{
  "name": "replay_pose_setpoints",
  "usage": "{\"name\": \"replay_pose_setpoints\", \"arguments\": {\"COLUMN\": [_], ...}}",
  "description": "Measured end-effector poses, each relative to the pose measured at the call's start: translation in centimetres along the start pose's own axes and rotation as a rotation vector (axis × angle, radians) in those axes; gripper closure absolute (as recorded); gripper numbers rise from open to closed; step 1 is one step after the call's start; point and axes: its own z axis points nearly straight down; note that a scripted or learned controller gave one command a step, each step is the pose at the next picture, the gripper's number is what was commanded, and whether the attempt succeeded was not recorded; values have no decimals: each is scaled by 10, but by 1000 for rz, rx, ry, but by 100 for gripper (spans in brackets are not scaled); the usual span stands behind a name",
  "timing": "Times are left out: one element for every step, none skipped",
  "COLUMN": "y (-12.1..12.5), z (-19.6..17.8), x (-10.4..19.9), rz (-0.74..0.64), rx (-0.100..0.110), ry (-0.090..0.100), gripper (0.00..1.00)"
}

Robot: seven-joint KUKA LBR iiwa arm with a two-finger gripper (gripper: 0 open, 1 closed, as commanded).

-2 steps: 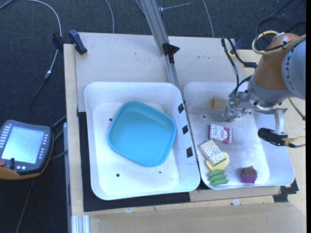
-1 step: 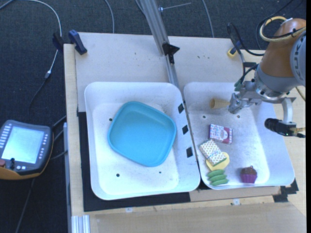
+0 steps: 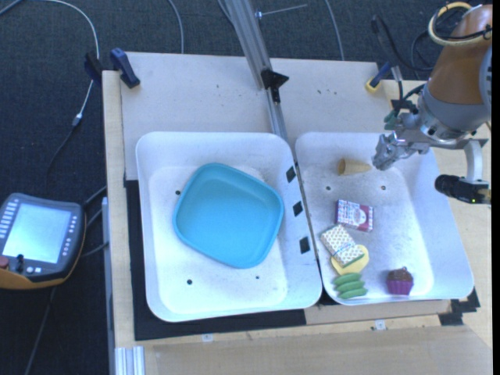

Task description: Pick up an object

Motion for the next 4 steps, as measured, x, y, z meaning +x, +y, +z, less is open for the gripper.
{"name": "replay_pose_setpoints", "arguments": {"y": [1,1,17,12], "z": [-35,-44,-45,-48], "x": [0,56,112,164], "rz": [1,-4,-4,-4], "rx": [1,4,4,4], "ry": [0,2,2,2], "gripper": [100,100,100,100]}}
